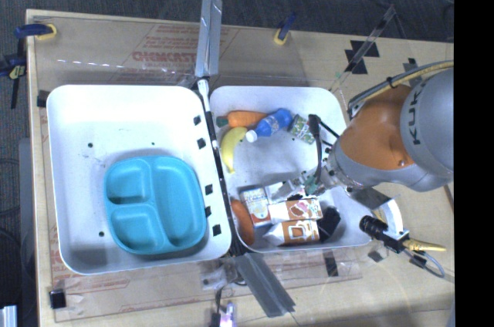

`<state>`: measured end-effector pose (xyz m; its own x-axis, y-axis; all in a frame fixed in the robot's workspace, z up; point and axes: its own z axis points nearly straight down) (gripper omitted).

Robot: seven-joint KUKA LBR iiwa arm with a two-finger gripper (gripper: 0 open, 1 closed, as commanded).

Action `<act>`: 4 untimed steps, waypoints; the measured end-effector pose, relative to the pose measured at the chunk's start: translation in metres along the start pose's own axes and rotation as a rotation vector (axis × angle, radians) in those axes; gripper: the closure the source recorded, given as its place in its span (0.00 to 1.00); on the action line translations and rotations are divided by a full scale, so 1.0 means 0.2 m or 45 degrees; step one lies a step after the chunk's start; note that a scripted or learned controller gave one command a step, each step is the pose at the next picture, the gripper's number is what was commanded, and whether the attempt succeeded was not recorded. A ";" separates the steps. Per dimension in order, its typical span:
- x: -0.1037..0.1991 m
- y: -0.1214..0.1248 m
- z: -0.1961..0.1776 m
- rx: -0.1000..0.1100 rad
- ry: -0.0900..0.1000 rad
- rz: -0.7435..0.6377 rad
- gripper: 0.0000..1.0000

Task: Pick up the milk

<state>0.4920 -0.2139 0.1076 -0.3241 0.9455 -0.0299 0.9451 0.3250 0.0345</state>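
Note:
The milk looks like the white carton with red and brown print (pixel 298 220), lying on its side at the front of the right bin (pixel 270 98). A smaller carton with an orange label (pixel 257 203) lies just left of it. My gripper (pixel 312 181) reaches down into the right bin's middle right, just above and behind the milk carton, under the orange wrist band (pixel 373 142). The wrist hides most of the gripper. I see nothing lifted off the bin floor.
The right bin also holds a carrot (pixel 245 118), a blue bottle (pixel 272 123), a banana (pixel 229 146), a green-labelled item (pixel 302 129) and a black object (pixel 331 224). A blue divided plate (pixel 154 203) lies in the left bin (pixel 116 106).

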 end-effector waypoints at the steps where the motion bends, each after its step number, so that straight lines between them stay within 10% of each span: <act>1: 0.00 0.03 -0.08 -0.010 0.001 -0.013 1.00; 2: 0.19 0.00 -0.38 0.036 0.044 -0.459 1.00; 3: 0.19 0.00 -0.38 0.036 0.044 -0.459 0.00; 4: 0.04 -0.02 -0.02 0.013 0.022 -0.488 0.00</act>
<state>0.4851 -0.2069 0.1115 -0.6547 0.7556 -0.0217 0.7555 0.6550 0.0146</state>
